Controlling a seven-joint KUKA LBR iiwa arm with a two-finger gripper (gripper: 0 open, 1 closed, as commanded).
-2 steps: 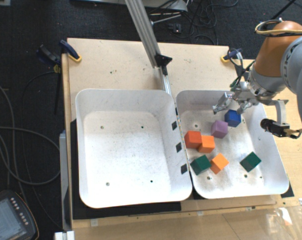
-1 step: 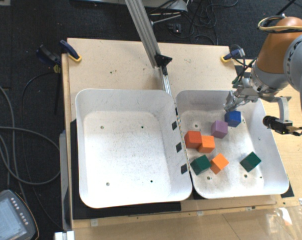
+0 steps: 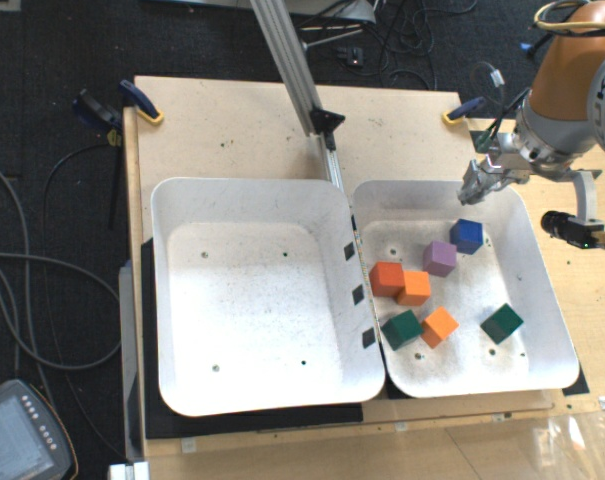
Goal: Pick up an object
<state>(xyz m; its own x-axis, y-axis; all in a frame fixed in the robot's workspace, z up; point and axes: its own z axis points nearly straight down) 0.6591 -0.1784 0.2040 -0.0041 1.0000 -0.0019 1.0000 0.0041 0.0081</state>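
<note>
While the gripper hangs over the right bin's far rim, I cannot tell its state. Blue cube sits just below, slightly turned, open floor to its right.

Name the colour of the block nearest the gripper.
Blue block, seen in the camera view, just below the gripper.

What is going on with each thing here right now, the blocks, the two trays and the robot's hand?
Gripper: above the right bin's far edge, holding nothing visible.
Blue block: loose, nearest the gripper.
Purple block: loose, beside the blue.
Three orange blocks: loose, two touching.
Two green blocks: loose, apart.
Right bin: holds all the blocks.
Left bin: no blocks.
</note>
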